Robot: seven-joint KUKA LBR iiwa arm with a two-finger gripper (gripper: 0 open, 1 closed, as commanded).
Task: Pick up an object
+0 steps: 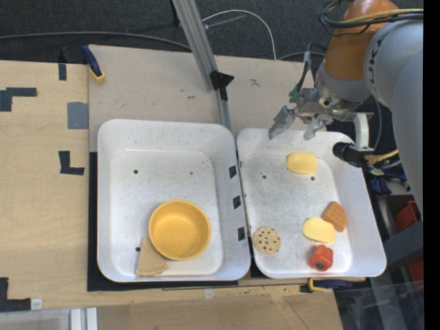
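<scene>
My gripper (294,128) hangs above the far edge of the right bin (289,267), its two fingers spread open with nothing between them. A pale yellow lump (301,163) lies just in front of it on the bin floor. Nearer the front of that bin are an orange waffle-like piece (335,216), a second yellow lump (319,230), a red tomato-like piece (321,257) and a chocolate-chip cookie (266,240).
The left bin (117,150) holds a yellow bowl (179,229) with a tan wedge (150,260) tucked beside it. A grey metal pole (199,36) rises at a slant behind the bins. Cables run across the dark floor beyond the bench.
</scene>
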